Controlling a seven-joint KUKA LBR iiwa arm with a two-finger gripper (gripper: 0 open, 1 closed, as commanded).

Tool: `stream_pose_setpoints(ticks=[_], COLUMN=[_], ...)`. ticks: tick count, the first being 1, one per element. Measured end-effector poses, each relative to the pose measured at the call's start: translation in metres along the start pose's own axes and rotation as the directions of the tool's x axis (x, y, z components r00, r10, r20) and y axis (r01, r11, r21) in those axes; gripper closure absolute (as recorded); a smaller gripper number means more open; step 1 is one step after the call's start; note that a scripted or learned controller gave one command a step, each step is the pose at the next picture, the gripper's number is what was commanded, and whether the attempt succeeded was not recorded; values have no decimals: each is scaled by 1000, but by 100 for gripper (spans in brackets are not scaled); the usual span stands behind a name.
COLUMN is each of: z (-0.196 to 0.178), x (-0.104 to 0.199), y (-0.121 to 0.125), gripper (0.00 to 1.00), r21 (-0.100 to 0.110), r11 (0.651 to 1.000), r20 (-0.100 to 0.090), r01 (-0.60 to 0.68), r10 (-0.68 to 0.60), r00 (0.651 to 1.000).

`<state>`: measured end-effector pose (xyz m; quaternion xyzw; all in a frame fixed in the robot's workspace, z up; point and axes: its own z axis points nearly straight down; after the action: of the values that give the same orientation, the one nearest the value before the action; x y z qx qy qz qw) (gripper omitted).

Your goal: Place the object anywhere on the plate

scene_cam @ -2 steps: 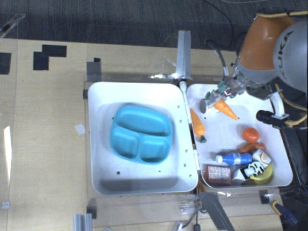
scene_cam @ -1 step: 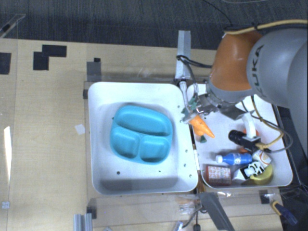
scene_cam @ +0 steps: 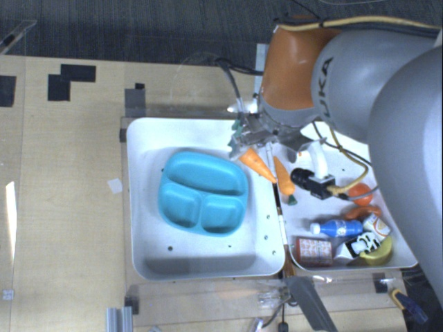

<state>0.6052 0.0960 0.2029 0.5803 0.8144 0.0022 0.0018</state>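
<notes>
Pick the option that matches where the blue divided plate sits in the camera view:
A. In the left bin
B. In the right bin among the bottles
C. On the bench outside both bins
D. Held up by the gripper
A: the blue plate lies flat on the floor of the left bin, while the gripper hangs over that bin's far right corner, with an orange carrot just below it.

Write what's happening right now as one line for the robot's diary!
claw: over the bins' shared edge, by the carrot | carrot: just below claw, beside plate | plate: blue, in left bin | step: carrot not yet on plate
</notes>
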Motion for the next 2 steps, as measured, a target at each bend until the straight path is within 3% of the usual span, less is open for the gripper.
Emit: stream_pose_setpoints(ticks=[1, 2], z=[-30, 62], x=[-29, 17], y=[-36, 13], gripper=[100, 100], r21=[1, 4], r11=[987, 995], r20=[1, 0], r01=[-161, -104], r10=[161, 104], r00=[987, 995])
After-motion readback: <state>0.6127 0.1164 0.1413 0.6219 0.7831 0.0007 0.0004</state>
